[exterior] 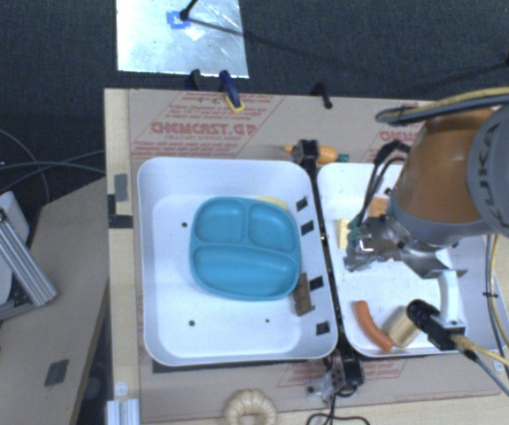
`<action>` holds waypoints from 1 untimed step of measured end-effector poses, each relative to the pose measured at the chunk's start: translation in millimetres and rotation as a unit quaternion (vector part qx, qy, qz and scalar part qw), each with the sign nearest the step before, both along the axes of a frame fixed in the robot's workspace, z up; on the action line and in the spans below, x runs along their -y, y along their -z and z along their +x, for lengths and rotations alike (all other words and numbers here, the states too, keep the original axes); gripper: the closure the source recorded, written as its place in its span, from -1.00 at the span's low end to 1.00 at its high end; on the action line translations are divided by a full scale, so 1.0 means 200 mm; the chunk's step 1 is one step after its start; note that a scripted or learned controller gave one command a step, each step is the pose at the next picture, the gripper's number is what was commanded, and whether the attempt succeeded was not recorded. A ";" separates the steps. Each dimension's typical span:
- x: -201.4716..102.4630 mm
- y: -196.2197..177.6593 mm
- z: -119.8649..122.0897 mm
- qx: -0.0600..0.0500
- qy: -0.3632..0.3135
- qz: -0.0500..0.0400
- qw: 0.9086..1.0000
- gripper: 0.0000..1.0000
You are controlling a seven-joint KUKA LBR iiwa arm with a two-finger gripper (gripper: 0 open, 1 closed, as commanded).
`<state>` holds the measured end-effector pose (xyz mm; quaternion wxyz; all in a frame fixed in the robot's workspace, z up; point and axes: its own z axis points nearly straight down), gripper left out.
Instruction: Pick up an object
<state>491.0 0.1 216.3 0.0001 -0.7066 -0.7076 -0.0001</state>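
**Two bins, one arm low over the right-hand one**

One pincer (360,248) hangs low in the right bin (466,339), near the divider between the bins; from my console I cannot tell how wide it stands or whether it has anything. Just beyond it lie small yellowish pieces (374,209) I cannot identify. Nearer the bin's front edge lie an orange sausage-shaped item (372,324) and, just beside it, a short tan cylinder (401,328). I judge both light and rigid enough; the sausage shape looks smooth and may roll, so I would close across its narrow middle. In the left bin (170,326) a blue divided plate (243,247) lies flat, broad and awkward to take, with a small brown object (303,296) at its corner.
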 end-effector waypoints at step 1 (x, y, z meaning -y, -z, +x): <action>-0.01 0.00 0.02 0.001 -0.001 0.000 1.000 1.00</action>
